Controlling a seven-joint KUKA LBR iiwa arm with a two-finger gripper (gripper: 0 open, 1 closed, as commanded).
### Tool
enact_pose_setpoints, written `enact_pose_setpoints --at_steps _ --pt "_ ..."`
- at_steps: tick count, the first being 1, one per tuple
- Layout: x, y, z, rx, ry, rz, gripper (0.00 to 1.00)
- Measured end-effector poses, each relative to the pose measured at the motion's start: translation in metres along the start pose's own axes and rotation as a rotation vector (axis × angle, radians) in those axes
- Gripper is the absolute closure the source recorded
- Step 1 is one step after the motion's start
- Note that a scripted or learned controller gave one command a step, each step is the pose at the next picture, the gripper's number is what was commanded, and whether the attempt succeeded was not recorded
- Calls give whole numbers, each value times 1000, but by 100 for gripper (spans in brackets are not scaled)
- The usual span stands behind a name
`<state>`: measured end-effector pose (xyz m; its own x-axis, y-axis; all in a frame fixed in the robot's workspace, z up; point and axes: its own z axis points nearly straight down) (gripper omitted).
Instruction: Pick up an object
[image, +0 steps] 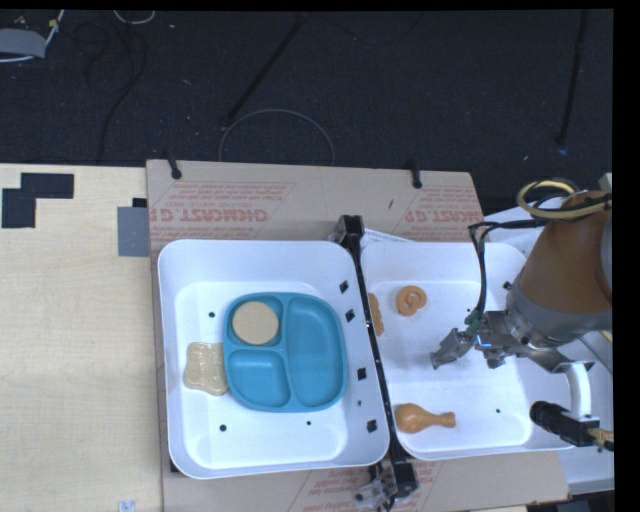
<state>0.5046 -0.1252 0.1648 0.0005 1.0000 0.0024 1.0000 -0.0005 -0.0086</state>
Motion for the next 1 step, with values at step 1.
enact_pose_setpoints --at_steps 1 --pt "3 9 57 0 0 0 0"
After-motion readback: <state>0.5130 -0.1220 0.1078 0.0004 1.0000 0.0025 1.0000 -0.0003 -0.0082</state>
